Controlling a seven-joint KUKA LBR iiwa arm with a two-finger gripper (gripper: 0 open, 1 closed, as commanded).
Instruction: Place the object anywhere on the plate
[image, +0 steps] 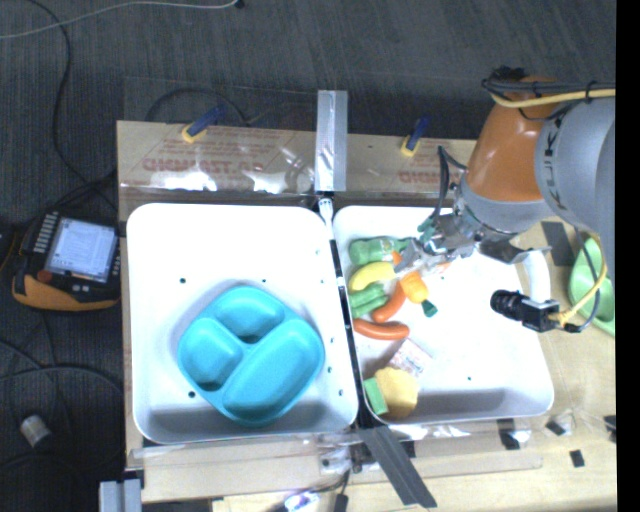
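Dark carpet (120, 60), bench (590, 400), 2 white bins (150, 240)

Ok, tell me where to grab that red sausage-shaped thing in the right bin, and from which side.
Grip the red sausage across its narrow middle, coming straight down from above. It lies flat and long, roughly left to right, so the width fits between fingers. Its lower side is open bin floor; the upper side crowds the orange piece, so descend carefully.

The arm (545, 150) runs off the right edge, so its upper reach is lost. The gripper (440, 243) is a blurred tangle over the toy food (385, 285), and its grip cannot be read. The toys overlap one another, and the handheld screen (78, 250) shows nothing legible.
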